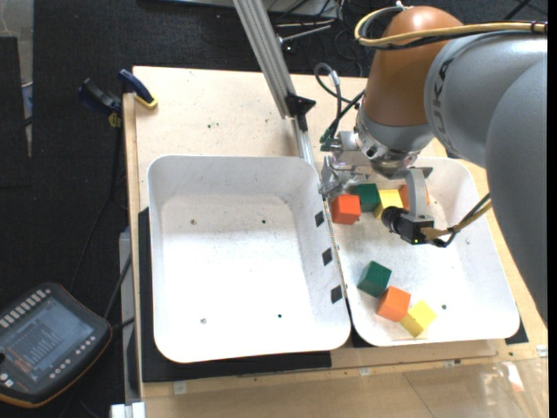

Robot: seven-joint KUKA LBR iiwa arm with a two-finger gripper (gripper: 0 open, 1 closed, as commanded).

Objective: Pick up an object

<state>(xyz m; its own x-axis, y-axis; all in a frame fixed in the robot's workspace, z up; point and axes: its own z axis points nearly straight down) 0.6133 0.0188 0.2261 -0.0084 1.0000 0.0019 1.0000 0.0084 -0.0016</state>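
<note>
Gripper [361,181] low in the right bin [487,312], over the upper block cluster; its state: cannot tell. Orange block [346,208] sits just beneath, against the dividing wall, likely the target.

No legible text, label, brand, number or sign was found. The handheld control unit [39,342] at the lower left had a lit screen, but its contents were too small and blurred to be read. The blocks and bins bore no readable markings.
</note>
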